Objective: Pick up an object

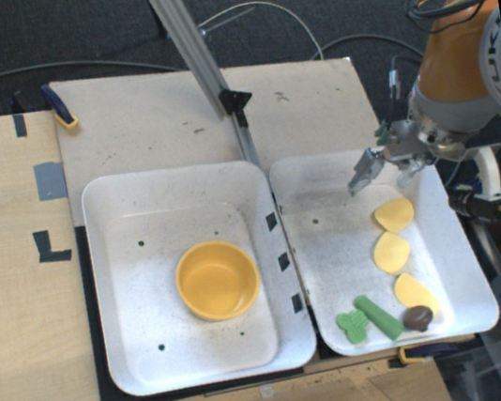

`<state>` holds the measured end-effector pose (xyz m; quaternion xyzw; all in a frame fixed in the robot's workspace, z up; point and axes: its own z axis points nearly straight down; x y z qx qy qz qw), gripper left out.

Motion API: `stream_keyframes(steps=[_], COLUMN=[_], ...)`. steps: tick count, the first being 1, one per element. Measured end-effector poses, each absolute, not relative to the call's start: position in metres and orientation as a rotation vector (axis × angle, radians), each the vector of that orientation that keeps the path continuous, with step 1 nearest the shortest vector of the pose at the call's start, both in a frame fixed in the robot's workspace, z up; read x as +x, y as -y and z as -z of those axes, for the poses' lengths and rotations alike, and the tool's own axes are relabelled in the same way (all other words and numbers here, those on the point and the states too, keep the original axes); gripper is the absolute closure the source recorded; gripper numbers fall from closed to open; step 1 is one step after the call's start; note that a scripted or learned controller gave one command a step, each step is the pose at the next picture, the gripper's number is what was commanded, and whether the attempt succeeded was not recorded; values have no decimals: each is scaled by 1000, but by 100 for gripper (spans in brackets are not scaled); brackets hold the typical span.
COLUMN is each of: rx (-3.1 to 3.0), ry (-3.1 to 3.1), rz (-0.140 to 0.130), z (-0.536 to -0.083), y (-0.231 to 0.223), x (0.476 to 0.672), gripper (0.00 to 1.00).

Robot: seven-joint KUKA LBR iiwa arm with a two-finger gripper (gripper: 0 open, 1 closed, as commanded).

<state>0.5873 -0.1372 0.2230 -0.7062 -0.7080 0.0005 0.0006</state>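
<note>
- Nearest the lens, along the front wall of the right bin point(316, 250), a green toy brush point(367, 318) lies at an angle, its broad head to the left and its handle running toward a small dark brown piece point(417, 317) that sits just beside the handle's end.
- Three yellow oval pieces run in a loose column up the right side of the same bin: the lowest yellow piece point(413, 293) is touching or nearly touching the brown one, the middle yellow piece point(392, 253) sits above it, and the top yellow piece point(394, 215) lies nearest the arm.
- Reaching in from the right, the grey-and-orange arm point(461, 64) holds its gripper point(384, 169) over the far right part of the right bin, above the top yellow piece and apart from it.
- Gripper fingers point(361, 174) appear spread, one slanting down to the left, with nothing seen between them.
- Left bin point(111, 218) holds a yellow bowl point(217, 279), upright and open to the camera, resting a little right of centre toward the front.
- A grey metal pole point(194, 47) slants from the top of the frame down to the gap between the two bins.
</note>
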Motion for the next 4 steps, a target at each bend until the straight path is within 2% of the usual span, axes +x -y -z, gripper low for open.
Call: stream_keyframes(steps=[1,2,4], rx=[-2218,-2216,-2219], ry=[2223,2219,2224], rz=[-1,-7,-3], z=[-223,-172,-87], y=[137,136,138], x=[587,576,579], gripper=[0,0,0])
